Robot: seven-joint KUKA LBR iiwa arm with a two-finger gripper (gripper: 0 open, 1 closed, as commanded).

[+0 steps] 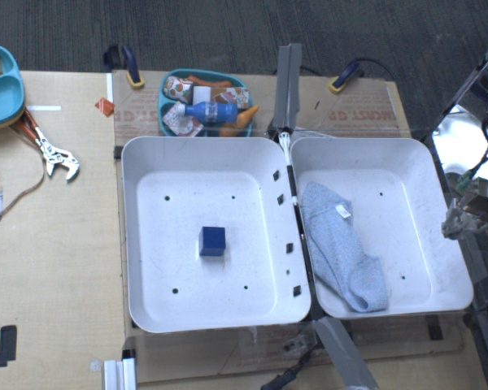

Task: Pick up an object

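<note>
— What lies in the left white plastic bin [138, 218]?
— A small dark blue cube [213, 241], near the middle of its floor.
— And the right white bin [423, 218]?
— A crumpled grey-blue cloth [342, 246], running from the centre toward the near edge.
— The end effector [464, 218]?
— At that bin's right rim; whether it is apart or together, I cannot tell.

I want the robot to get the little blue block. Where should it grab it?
Probably from straight above, with the hand closing on two opposite flat sides. The blue block sits flat near the middle of the left bin, with bare floor all around it and the walls far off, so nothing blocks a top-down reach. Its square shape gives even, parallel faces to squeeze.
</note>
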